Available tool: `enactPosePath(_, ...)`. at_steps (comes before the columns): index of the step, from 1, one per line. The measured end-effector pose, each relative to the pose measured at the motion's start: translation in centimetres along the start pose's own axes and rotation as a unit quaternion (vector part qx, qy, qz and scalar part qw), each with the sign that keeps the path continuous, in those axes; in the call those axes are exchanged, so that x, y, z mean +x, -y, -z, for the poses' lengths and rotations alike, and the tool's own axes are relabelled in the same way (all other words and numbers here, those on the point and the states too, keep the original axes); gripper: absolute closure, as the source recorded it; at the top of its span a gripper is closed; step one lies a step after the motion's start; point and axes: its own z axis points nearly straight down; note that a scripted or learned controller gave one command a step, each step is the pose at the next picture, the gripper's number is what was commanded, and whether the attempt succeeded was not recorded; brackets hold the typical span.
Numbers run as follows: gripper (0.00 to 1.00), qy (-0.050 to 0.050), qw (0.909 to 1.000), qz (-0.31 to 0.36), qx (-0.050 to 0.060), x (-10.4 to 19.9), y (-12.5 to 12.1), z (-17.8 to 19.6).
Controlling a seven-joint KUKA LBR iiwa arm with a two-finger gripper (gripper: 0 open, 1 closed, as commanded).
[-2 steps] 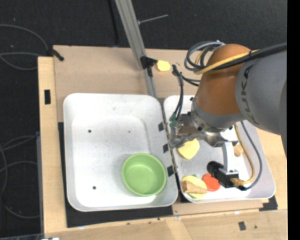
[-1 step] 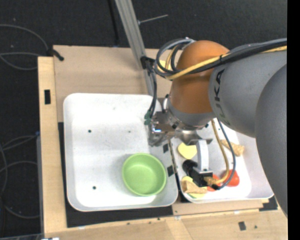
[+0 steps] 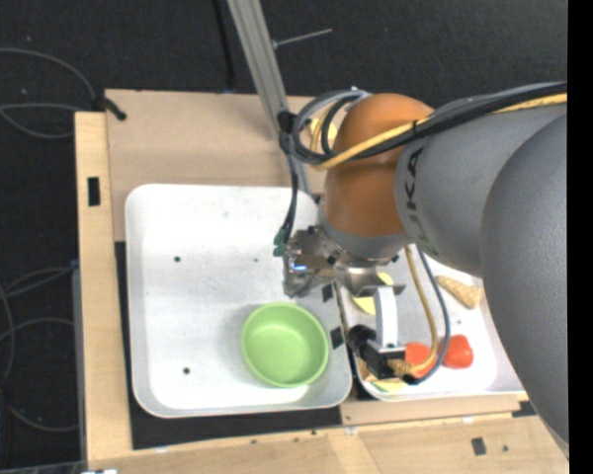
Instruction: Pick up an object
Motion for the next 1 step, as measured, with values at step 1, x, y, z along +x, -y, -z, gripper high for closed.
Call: enactPosePath(1, 0.00, 0.000, 1.0000, -0.001, -0.001, -0.02, -0.03, 0.08)
